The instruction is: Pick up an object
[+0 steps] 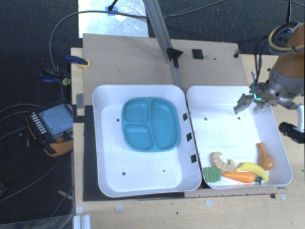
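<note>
Several toy foods lie in the front right corner of the right bin: a yellow banana, an orange carrot, a brown drumstick, a beige curled piece and a green piece. My gripper hovers over the bin's back right part, well behind the foods. Its fingers are spread open with nothing between them.
The left bin holds a blue divided plate. Black clips sit on the wall between the bins. A grey pole slants over the bench at the back. Cables and a handheld device lie left of the bench.
</note>
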